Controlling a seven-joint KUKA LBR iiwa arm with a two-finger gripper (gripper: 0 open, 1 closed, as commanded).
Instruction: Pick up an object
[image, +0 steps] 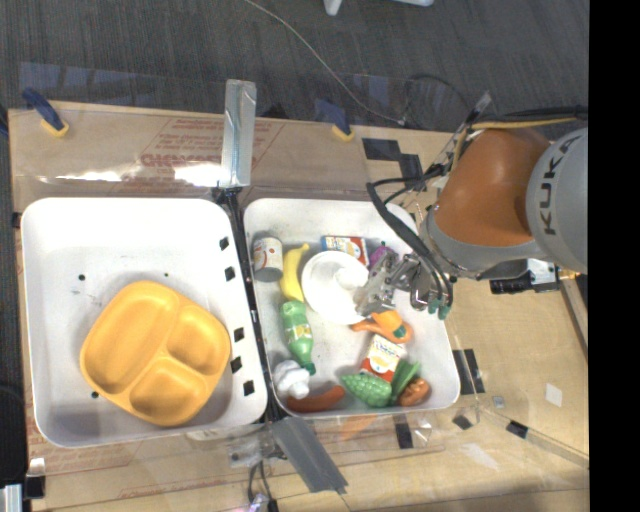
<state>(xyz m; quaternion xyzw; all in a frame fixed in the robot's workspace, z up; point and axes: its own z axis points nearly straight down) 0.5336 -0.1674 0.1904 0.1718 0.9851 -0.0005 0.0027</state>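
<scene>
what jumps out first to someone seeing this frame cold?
Probably the big yellow divided tray, tilted, alone in the left bin. Next, the arm's orange band at the right, with the end effector hanging over the right bin. That bin is crowded with toy food: a white cup, a banana, a green bottle and a sausage near the front wall.

You look down at a slant from one fixed camera high above the bench, far enough to take in both shallow white plastic bins (40, 300), the grey-and-orange arm (495, 200) entering from the right
</scene>
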